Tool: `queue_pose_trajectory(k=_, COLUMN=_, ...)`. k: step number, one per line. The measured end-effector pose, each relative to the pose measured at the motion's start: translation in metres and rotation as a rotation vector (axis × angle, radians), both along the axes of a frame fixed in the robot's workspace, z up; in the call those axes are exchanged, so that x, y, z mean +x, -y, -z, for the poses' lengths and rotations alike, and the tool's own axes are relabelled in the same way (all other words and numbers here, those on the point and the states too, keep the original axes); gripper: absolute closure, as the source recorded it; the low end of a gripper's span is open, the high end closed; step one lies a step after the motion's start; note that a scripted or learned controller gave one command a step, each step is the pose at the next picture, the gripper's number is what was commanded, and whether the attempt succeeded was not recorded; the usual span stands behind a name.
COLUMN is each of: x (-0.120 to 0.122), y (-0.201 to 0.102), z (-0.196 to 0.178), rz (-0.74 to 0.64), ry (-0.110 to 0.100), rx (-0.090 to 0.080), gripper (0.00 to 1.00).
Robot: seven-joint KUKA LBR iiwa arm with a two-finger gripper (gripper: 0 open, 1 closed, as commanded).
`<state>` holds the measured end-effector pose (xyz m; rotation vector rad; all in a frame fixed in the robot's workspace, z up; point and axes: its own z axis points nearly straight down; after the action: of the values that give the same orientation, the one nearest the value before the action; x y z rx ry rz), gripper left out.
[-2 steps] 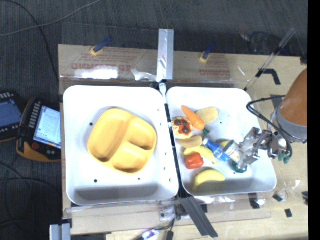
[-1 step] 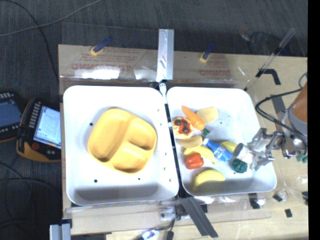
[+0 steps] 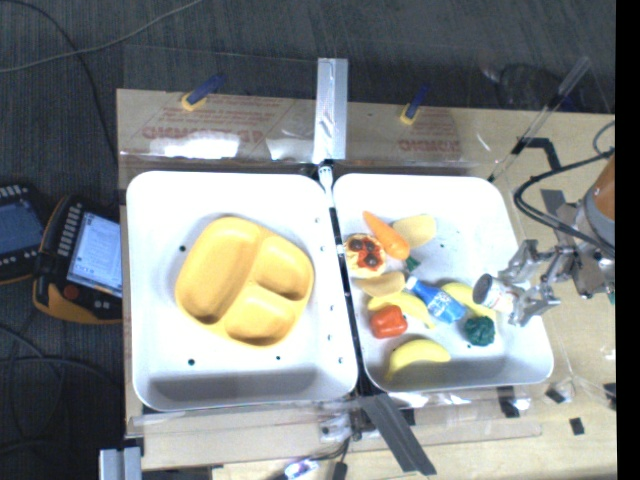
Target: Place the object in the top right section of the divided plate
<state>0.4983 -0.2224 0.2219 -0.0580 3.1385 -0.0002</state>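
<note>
A yellow divided plate [image 3: 243,279] lies in the left bin [image 3: 160,368], with nothing in its three sections. The right bin [image 3: 470,208] holds a pile of toy food: an orange carrot [image 3: 385,233], a pizza slice [image 3: 364,254], a red pepper [image 3: 388,321], a blue bottle [image 3: 437,301], a yellow banana [image 3: 418,355] and a green piece [image 3: 480,331]. My gripper [image 3: 515,290] hangs at the right bin's right side, just above and right of the green piece. I see nothing between its fingers.
A handheld pendant [image 3: 75,258] lies on the floor left of the bench. Cables [image 3: 545,183] loop beyond the right bin's far right corner. A metal bar [image 3: 331,108] stands behind the seam between the bins.
</note>
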Motion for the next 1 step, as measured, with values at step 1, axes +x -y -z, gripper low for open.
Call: queue_pose_trajectory(k=1, x=-0.0116, y=0.0005, z=-0.0014, rz=-0.148, ry=0.0, rx=-0.001, gripper=1.0)
